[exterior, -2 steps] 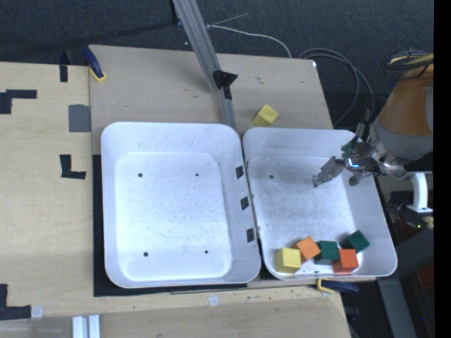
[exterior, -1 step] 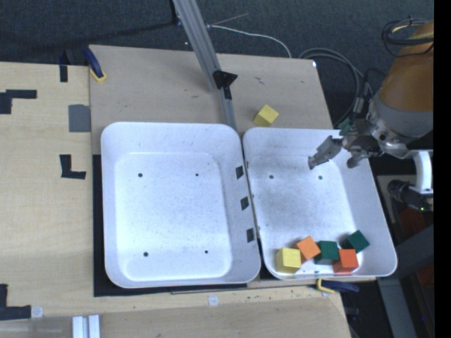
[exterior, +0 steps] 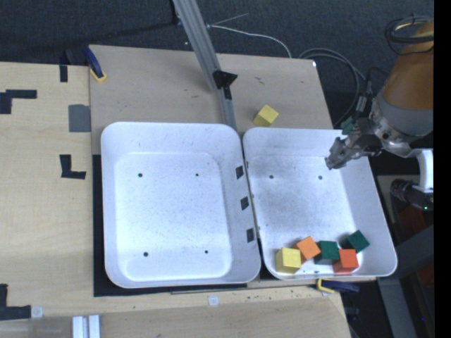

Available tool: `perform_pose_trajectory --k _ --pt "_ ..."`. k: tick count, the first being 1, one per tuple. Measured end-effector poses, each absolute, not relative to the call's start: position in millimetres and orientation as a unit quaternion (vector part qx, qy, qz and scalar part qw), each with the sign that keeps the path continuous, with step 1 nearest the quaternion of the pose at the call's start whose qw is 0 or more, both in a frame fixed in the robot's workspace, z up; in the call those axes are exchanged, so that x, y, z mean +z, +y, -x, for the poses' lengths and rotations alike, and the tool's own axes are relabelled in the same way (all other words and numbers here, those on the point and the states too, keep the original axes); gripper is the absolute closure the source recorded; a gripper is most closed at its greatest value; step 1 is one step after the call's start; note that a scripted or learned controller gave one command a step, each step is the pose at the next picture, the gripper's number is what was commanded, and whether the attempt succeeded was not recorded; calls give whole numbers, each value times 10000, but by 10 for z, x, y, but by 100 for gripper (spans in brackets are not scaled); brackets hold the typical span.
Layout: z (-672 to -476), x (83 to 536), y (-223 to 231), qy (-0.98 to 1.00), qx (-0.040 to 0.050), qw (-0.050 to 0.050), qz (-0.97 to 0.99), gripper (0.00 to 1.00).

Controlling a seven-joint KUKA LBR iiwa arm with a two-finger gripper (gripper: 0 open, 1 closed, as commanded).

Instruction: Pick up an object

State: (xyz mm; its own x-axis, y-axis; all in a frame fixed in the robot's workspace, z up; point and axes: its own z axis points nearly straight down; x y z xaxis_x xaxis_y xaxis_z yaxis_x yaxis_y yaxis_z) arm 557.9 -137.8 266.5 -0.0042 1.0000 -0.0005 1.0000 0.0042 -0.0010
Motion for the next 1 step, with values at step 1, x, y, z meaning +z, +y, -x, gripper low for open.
perform_pose_trajectory --k 1 --pt "-5955 2291 -467 -7104 3 19 7038 100"
